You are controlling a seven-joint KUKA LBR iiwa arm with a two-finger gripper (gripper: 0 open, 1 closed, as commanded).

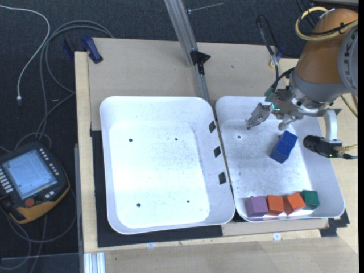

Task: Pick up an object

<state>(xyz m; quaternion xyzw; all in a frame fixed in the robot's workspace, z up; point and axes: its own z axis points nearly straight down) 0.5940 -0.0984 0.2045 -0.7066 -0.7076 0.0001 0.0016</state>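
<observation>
along the near edge of the right bin (pixel 227 152) sit four blocks in a row: purple block (pixel 257 205), orange block (pixel 275 204), a second orange block (pixel 294 201), green block (pixel 310 198). farther in, a blue block (pixel 283 147) lies tilted, just near-right of the gripper (pixel 270 118), whose fingers are spread apart, holding nothing.

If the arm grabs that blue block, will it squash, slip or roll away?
The blue block looks like a rigid, flat-sided block, so it probably won't squash or roll. It appears small beside the gripper, so it is likely light. It seems to sit tilted in the right bin, so a nudge may tip it flat or turn it rather than lift it.
</observation>
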